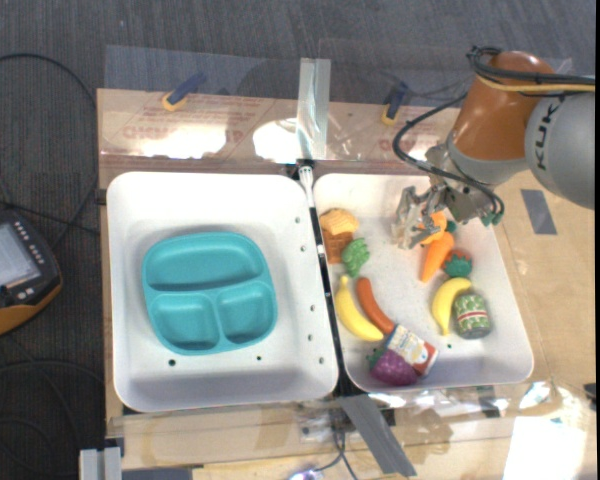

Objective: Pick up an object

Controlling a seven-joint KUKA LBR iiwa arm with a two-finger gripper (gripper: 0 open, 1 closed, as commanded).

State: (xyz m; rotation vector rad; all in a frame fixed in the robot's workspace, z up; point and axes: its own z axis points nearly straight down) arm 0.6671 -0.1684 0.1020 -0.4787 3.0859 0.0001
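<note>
The right bin (510, 353) holds several toy foods. An orange carrot (434, 255) lies at its upper right beside a small green piece (458, 265). My gripper (417, 220) hangs low over the bin's upper middle, just left of and above the carrot's top end, close to it or touching it. A bread-coloured piece (338, 226) and a broccoli (355, 256) lie to the gripper's left. Lower down are a banana (349, 314), a red sausage (374, 305), a second banana (446, 301), a green and red can (471, 315), a small carton (413, 347) and purple grapes (391, 368).
The left bin (130, 218) holds a teal divided plate (210, 290). A clear upright divider (313, 103) stands behind the seam between the bins. A handheld pendant (10, 268) with a cable lies on the floor at far left.
</note>
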